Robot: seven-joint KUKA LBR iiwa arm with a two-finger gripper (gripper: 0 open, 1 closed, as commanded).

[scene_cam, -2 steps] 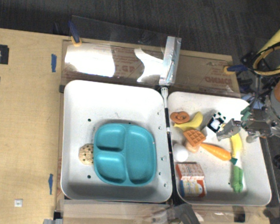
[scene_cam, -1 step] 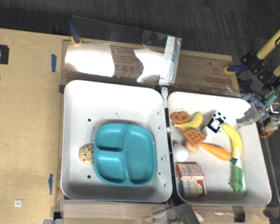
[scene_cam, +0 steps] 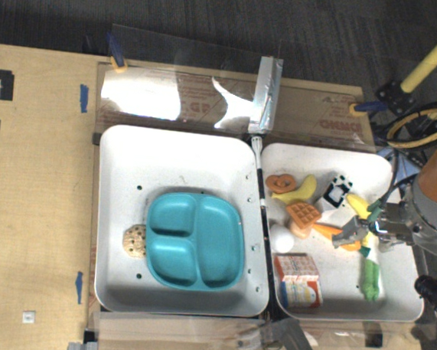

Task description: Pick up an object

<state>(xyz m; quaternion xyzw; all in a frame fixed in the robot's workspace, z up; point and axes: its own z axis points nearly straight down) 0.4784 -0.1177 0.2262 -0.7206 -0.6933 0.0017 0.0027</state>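
Approach step: end effector (scene_cam: 361, 232) low over carrot (scene_cam: 327, 231) in right bin (scene_cam: 399, 299); finger state unclear. Next: confirm grasp, then lift.

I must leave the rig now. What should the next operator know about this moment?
Gripper: low in the right bin, over the toy carrot; whether the jaws are open or shut is not clear.
Right bin: waffle, banana, white egg, small carton, green vegetable.
Left bin: teal divided plate, cookie beside it.
Done: nothing visibly lifted.
Left: grasp and raise one object.
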